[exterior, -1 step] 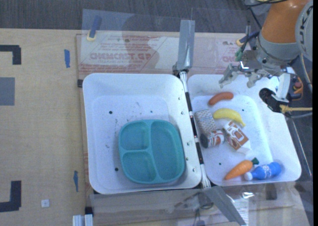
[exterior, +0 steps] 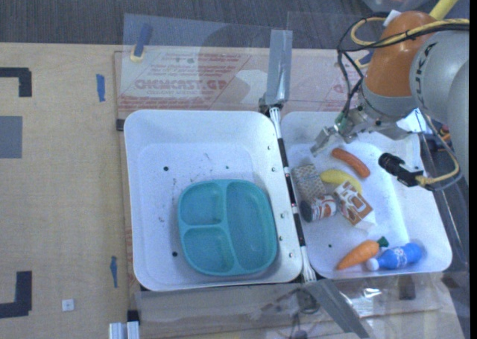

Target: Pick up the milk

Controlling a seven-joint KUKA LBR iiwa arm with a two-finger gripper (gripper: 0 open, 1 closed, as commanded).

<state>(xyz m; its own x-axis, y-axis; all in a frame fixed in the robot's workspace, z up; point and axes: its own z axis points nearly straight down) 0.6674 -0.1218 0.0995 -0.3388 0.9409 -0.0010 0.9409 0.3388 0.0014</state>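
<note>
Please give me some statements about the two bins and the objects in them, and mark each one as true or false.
1. The teal divided plate lies in the left bin. True.
2. The milk carton lies on the plate. False: it lies in the right bin, next to the banana.
3. The tool is above the right bin's far part. True.
4. The carrot touches the sausage. False: they lie apart, carrot near, sausage far.
5. The tool holds the milk carton. False: the carton lies apart from it.

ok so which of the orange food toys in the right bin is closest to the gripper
The sausage: it lies just below and right of the gripper, near the bin's top. The carrot, with its green tip, lies far off by the bottom edge, beside the blue bottle.
</note>
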